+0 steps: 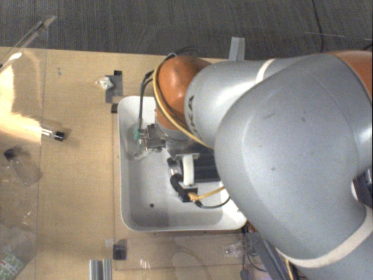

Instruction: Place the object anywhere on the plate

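**Gripper low at the bin's left wall, over a glassy object**

The object point(137, 151), as far as I can make out, is a small, pale, see-through shape on the floor of the bin point(145, 216), close to its left wall. It is too blurred to say what it is. The gripper point(141, 137) sits right over it, with a speck of green at its tip. I cannot tell whether the gripper is spread, closed, or pinching the object, or whether the two touch.

The arm point(280, 156) comes in from the right and hides most of the bin's right side. Its orange band point(175, 86) is above the gripper. Lower on the bin floor lies a dark speck point(151, 205), well apart from the object.

Out on the bench point(70, 214), left of the bin, a clear vial point(51, 133) with a black cap lies on its side. Below it, further left, is a crumpled clear wrapper point(22, 169). A black clamp point(116, 81) stands near the bin's upper left corner and a second clamp point(119, 250) near the lower left. Grey carpet point(175, 10) runs along the top.
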You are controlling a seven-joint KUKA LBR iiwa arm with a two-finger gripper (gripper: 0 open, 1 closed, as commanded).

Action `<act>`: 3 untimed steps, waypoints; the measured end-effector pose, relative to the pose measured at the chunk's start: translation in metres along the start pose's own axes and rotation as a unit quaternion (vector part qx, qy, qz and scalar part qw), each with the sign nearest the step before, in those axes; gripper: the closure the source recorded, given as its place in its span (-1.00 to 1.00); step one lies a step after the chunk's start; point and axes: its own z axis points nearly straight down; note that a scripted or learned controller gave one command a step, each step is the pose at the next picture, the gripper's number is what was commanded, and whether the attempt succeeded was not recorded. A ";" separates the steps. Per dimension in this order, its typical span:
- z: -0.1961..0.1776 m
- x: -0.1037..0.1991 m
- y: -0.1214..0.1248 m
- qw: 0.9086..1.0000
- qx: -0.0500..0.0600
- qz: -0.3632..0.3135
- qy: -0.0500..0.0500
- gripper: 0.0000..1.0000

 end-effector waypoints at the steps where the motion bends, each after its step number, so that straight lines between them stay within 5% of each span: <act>1: -0.012 0.000 0.002 1.000 -0.002 0.000 0.001 1.00; 2: -0.069 -0.019 0.074 0.957 -0.001 -0.291 -0.001 1.00; 3: 0.010 -0.017 0.026 0.980 -0.005 -0.199 0.000 1.00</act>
